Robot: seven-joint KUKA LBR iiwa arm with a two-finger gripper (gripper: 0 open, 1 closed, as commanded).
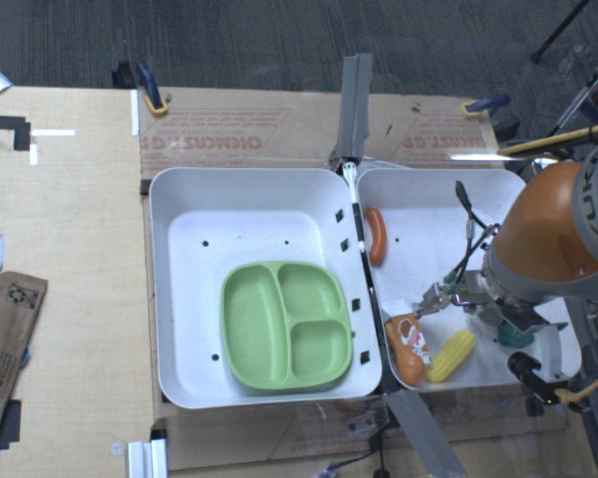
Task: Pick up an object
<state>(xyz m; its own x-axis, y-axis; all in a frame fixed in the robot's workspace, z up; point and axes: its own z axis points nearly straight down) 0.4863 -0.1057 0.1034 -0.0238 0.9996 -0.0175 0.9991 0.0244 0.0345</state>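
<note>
Right bin (419,192), contents and tooling. One gripper (437,300), slender metal fingers pointing toward the bin's left wall, carried below the orange band of the arm (548,232); whether the fingers stand apart or together cannot be told at this size, and nothing shows between them. Nearest item: a carrot-orange toy with a white and red patch (405,345), lying just below and a little left of the fingertips, close but apart from them, long axis running roughly along the bin's left wall toward the near corner. Second item: a yellow corn cob (452,355), just below the gripper and touching or nearly touching the orange toy, long axis tilted, its upper end toward the wrist. Third item: a reddish-orange sausage (377,236), well above and left of the fingertips, lying along the divider, long axis parallel to it. Judged the likeliest pick: the orange toy or the cob, a short descent away. Left bin (169,267): one green divided plate (286,323), three compartments, far left of the gripper. Legible writing: mirrored red print on the cardboard (229,127) beyond the bins, not readable with certainty.
</note>
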